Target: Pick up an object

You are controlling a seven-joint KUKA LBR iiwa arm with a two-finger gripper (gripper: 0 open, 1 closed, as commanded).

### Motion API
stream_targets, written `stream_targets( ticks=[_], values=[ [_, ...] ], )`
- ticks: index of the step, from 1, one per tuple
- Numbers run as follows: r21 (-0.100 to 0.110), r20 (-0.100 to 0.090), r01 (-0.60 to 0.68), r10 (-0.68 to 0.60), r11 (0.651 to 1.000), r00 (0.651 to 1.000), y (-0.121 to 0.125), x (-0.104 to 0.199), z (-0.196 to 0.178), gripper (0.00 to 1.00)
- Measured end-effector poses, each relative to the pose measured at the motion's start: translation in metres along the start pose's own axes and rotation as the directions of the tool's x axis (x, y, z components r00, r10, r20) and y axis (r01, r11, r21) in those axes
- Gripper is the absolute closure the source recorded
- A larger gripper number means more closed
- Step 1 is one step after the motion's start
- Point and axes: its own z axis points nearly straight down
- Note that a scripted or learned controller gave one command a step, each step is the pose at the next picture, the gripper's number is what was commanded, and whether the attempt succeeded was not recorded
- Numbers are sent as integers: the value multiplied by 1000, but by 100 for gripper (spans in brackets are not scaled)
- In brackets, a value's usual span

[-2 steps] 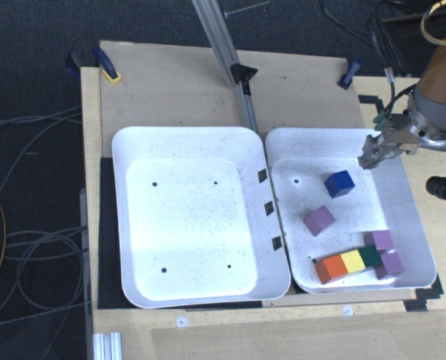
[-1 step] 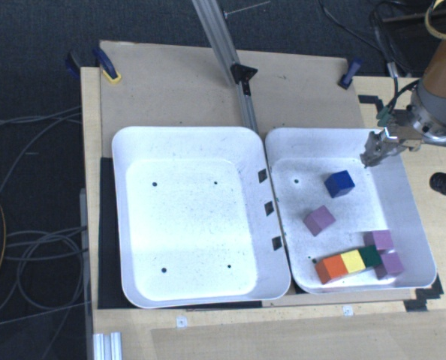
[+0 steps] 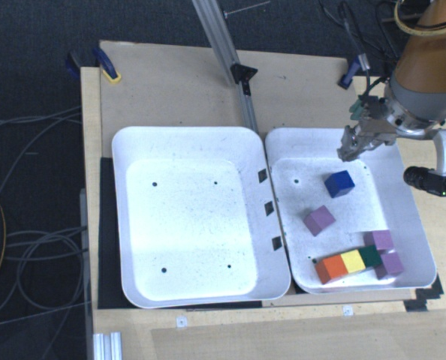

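Observation:
The right bin [image 3: 403, 201] holds several blocks. A blue cube [image 3: 339, 183] lies near its upper middle, and a purple cube [image 3: 319, 220] sits below and left of it. Along the front edge lies a row of orange [image 3: 331, 268], yellow [image 3: 352, 261] and green [image 3: 370, 256] blocks, with two purple blocks [image 3: 385, 252] at its right end. My gripper [image 3: 349, 151] hangs over the bin's back part, just above and right of the blue cube, with nothing visibly between its fingers.
The left bin [image 3: 185, 216] stands beside the right one on the wooden bench. A grey metal bar [image 3: 221, 40] slants down to the gap between the bins. Blue clamps [image 3: 106, 64] sit at the bench's back corners. Cables lie on the floor at left.

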Motion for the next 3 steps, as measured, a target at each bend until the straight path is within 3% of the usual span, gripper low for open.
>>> stream_targets(
  ticks=[2,3],
  values=[
    [2,-1,1,-1,1000,1000,5,123,-6,100],
    [7,-1,0,1,1000,1000,8,176,11,100]
  ],
)
